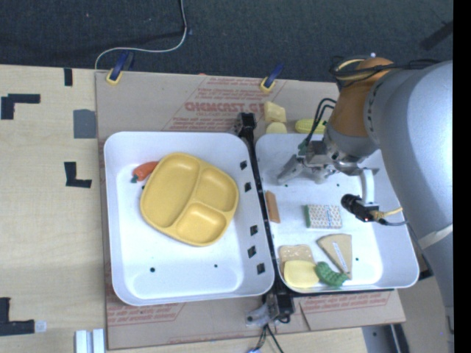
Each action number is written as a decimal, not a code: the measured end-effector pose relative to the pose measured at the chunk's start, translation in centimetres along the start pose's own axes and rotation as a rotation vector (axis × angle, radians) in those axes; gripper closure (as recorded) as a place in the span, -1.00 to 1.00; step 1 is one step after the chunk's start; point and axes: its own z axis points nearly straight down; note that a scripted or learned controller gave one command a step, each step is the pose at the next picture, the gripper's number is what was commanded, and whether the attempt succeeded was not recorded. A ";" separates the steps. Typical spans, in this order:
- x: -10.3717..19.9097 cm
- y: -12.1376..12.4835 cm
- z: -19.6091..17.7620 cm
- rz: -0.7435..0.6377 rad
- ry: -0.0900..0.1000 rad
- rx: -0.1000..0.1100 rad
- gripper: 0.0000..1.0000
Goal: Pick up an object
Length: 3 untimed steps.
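Note:
My gripper point(300, 172) hangs over the upper left part of the right bin point(397, 271), its fingers point(286, 174) spread open with nothing between them. Below it in that bin lie a thin tan stick point(272, 207), a pale patterned block point(324, 215), a tan wedge point(337, 248), a speckled cracker square point(296, 254), a yellow disc point(300, 273) and a green piece point(331, 275). None of them touches the gripper.
The left bin point(125, 271) holds a yellow divided plate point(190, 197) and an orange carrot point(145, 170) at its upper left. Small yellow pieces point(274, 112) lie on the cardboard behind the right bin. A black divider point(254, 197) separates the bins.

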 end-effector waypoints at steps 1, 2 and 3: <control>3.5 2.2 -3.0 0.002 0.002 -0.001 -1.00; 3.2 -3.1 -0.2 0.006 0.000 0.002 -1.00; 1.2 -5.8 -0.8 0.007 0.000 0.004 -1.00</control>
